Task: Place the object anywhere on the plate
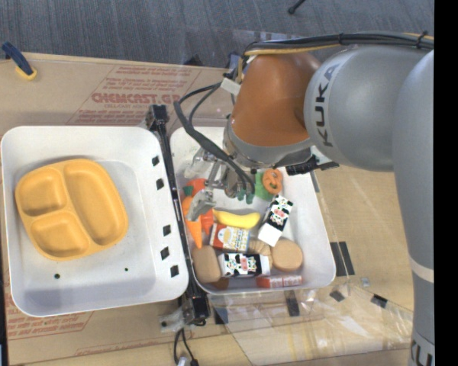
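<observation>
Camera view shows the gripper [206, 197] low in the right bin [320, 235], over the toy pile; I cannot tell its state. The banana [238, 219] lies just beside it. This seems the picking step; next, grasp one toy and carry it to the plate [69, 208].

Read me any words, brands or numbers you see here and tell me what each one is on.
"KUKA": on the grey arm, running up its side.
"CHEMCAST": red print on the cardboard sheet behind the bins; the rest of that line and the smaller print beneath it are too blurred to read.
Orange carton in the right bin: print too small to read.
</observation>
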